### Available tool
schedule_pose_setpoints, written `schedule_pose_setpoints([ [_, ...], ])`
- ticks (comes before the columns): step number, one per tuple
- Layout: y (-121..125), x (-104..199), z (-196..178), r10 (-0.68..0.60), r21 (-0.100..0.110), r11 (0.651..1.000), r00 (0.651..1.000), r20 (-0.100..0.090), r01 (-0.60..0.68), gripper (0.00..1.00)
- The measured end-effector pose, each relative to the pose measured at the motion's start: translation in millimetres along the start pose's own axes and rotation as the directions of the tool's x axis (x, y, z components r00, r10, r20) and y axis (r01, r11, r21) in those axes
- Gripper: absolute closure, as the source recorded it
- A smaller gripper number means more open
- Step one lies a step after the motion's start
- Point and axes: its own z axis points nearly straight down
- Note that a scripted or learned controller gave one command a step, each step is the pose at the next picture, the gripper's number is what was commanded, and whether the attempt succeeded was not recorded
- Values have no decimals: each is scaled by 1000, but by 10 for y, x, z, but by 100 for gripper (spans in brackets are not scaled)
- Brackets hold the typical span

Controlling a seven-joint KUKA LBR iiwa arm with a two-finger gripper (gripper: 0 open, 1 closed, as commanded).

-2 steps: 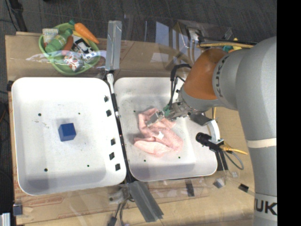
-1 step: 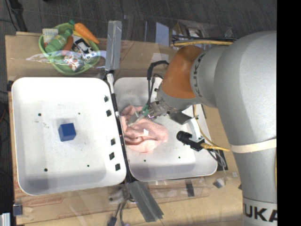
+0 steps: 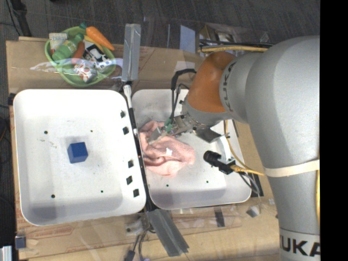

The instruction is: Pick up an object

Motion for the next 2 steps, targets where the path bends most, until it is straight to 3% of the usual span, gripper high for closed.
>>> schedule_pose_setpoints([
  [1,607,-158,0,131,2,991,991,0,-131,0],
  [2,618,-209,-7,108,-1,994,994,0,-108,0],
])
